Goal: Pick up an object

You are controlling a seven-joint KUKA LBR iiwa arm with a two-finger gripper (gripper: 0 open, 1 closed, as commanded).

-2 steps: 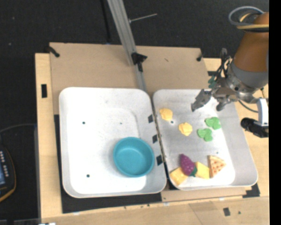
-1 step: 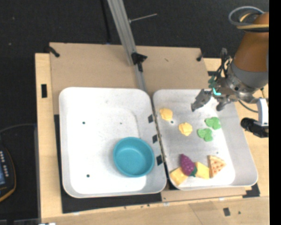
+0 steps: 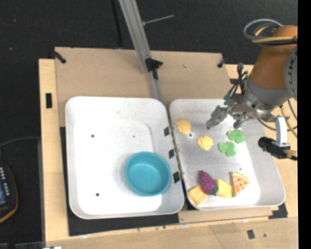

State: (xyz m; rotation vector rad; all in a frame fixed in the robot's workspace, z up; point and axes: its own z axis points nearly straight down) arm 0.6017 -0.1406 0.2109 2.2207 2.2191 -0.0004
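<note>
White plastic frames the scene: two shallow bins side by side, and your gripper [image 3: 229, 119] hangs over the upper part of the right bin [image 3: 264, 193], right of frame centre, fingers spread with nothing between them. You can see one finger pointing toward lower left and the other reaching down beside it. The nearest candidates sit just below the claw: a green piece [image 3: 236, 136] directly under the right finger, a second green piece [image 3: 227, 149] a little lower, and a yellow piece [image 3: 205, 142] down and to the left. None of them looks touched. Another yellow piece [image 3: 183, 126] lies further left, near the bin wall. In the left bin [image 3: 83, 113], a blue bowl [image 3: 147, 173] sits well apart from your claw. A short descent looks like the next move.
</note>
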